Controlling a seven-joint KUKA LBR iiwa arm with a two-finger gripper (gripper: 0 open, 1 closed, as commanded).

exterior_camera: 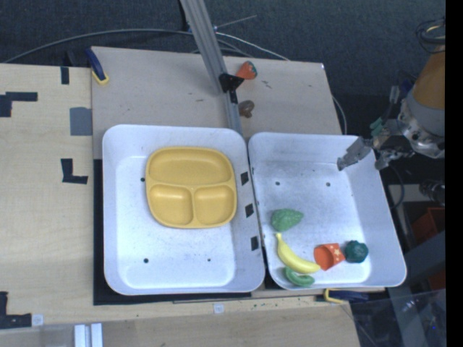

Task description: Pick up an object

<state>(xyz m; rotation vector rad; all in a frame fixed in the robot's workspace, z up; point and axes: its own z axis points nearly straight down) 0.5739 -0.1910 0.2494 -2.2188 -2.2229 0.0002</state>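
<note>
Toys lay bunched toward five o'clock in the right bin [376,194]: green lump [287,219], banana [294,258], orange piece [328,255], teal ball [355,251]. All looked light, hard and slick; the banana's mid-length seemed the surest hold. At two o'clock the gripper [362,152] hung, fingers unreadable.

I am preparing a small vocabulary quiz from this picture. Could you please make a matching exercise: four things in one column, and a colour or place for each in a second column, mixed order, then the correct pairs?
Things:
1. divided tray
2. banana
3. round toy
4. end effector

Descriptions:
A. dark teal, in the right bin
B. over the right bin's far right rim
C. yellow, in the left bin
D. yellow, curved, in the right bin

Pairs: 1-C, 2-D, 3-A, 4-B
</note>
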